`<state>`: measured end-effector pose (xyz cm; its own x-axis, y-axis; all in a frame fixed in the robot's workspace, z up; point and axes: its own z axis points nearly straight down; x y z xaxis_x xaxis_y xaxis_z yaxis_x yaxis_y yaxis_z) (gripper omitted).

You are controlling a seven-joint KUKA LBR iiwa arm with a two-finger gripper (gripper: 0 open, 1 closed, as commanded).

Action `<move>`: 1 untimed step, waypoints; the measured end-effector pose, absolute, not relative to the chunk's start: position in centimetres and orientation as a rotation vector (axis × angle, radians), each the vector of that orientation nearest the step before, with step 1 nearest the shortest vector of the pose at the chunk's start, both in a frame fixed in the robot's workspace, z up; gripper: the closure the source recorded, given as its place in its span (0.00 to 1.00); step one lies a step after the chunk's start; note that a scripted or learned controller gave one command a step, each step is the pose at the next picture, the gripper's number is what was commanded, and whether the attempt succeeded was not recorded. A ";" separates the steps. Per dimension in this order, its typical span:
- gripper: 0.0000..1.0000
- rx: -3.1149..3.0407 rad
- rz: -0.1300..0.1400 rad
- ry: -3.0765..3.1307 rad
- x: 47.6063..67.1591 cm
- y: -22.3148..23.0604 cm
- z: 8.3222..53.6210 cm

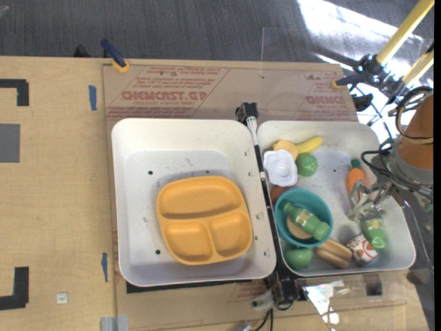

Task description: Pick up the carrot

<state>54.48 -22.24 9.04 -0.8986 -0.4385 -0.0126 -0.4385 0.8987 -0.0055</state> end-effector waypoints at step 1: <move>0.00 -0.705 -0.005 3.048 54.5 -22.3 9.0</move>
